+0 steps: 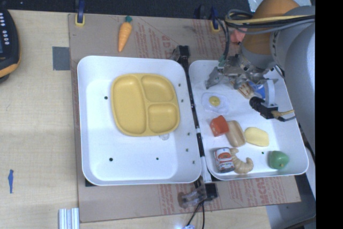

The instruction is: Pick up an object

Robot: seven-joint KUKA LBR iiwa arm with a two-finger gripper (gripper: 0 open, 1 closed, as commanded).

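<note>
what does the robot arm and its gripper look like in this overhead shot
The arm is bulky, rounded and light grey, with an orange band above the wrist. Thin yellow and dark cables loop across it near that band. The gripper is a cluttered grey metal assembly with blue fittings and a black part jutting out; its jaws are too cluttered to make out.

Bright overhead light – left bin (96, 115) washed out w/ glare, soft shadows, slight overall blur.

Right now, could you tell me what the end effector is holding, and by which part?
It cannot be told: the end effector sits at the right bin's far end, its tips unclear.
</note>
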